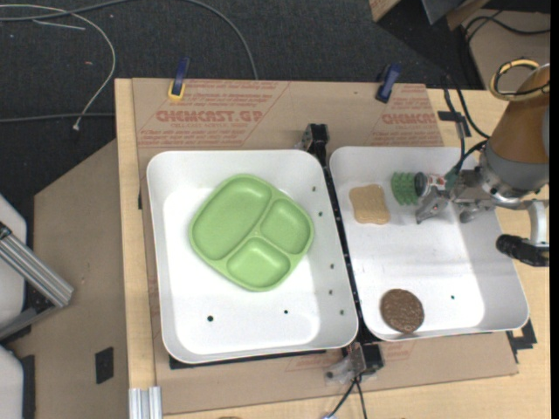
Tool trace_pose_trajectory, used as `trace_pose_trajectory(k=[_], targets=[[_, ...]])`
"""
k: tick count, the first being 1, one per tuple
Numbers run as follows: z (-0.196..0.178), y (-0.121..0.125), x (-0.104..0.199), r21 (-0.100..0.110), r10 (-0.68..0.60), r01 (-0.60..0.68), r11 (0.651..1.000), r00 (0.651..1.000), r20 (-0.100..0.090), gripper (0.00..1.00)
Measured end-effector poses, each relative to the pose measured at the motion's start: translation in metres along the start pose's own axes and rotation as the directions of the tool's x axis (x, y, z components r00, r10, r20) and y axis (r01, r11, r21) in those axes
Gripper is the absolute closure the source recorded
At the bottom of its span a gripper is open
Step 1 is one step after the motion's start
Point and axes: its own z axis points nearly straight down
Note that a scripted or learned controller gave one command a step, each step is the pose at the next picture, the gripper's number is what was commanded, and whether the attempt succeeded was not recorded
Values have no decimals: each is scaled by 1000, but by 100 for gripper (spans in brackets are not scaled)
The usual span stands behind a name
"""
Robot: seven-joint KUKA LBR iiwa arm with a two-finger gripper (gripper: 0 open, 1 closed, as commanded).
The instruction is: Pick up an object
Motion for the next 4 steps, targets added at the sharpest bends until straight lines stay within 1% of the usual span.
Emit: trace_pose_trajectory(k=[1,2,3,4], targets=[[-15,2,0,-8,-1,1,1000,1000,2,100],[-59,5,-1,-13,-1,1,1000,1000,5,100],[-118,-2,-7,-15,0,0,1000,1000,6,100],[-132,-1,-7,-12,-1,1,1000,1000,5,100]])
